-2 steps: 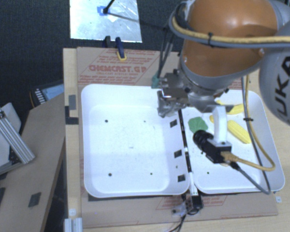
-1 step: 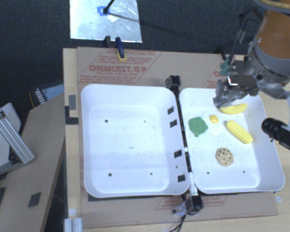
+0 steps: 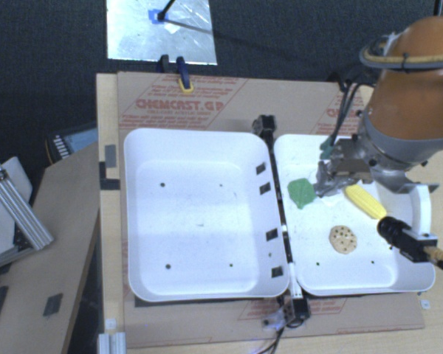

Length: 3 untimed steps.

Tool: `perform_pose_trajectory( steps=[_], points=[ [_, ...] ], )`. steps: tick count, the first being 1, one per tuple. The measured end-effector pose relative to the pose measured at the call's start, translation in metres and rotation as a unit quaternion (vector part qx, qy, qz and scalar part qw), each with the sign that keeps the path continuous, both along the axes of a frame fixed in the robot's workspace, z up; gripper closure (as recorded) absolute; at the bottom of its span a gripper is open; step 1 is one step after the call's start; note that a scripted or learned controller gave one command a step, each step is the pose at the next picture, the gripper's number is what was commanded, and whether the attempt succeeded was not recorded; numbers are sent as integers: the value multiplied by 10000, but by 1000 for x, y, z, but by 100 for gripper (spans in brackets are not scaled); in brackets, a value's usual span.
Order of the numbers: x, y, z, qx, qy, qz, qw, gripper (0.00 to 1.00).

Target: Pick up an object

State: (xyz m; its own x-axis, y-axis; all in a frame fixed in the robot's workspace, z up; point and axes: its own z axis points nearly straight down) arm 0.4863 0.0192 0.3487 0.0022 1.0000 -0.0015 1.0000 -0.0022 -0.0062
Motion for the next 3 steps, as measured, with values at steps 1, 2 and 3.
perform_pose_trajectory(
  steps=[1, 2, 3],
  points=[
    [28, 80, 123, 34, -115, 71, 9999, 100],
    [75, 131, 27, 4, -1, 49, 10000, 100],
    [165, 102, 153, 13, -129, 3, 9999, 100]
  ],
)
